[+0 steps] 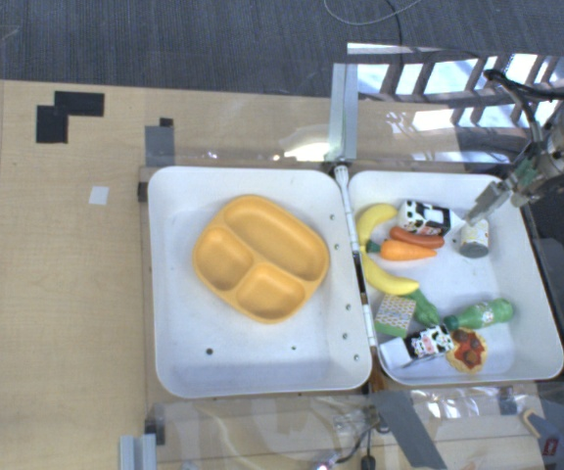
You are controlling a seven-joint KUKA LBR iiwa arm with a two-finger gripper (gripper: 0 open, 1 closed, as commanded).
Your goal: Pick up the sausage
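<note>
Arm reaches down at a slant from the upper right, with the gripper (pixel 473 238) low over the right bin (pixel 527 292); I can't tell its grip state. Sausage (pixel 406 234) lies just left, against the carrot (pixel 409 252).

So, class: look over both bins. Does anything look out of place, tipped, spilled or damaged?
Nothing looks spilled or broken. The toy food is crowded loosely in the right bin, the banana against the sausage and carrot. The yellow tray sits askew in the left bin.
</note>
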